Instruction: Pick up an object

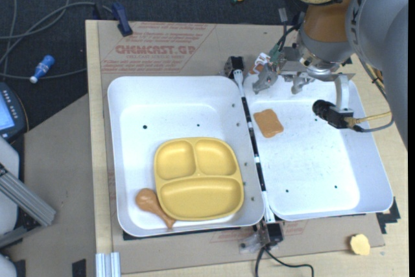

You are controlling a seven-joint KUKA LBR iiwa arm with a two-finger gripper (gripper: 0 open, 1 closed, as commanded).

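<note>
So the claw (280,78) hangs over the far rim of the right bin (337,201), can't tell if it's apart or together. Closest grab is the little tan slab (268,122), just below the claw and slightly left, lying flat, long axis slanted.

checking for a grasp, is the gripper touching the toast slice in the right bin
Apart. The camera view shows bare white bin floor between the gripper and the toast slice.
</note>
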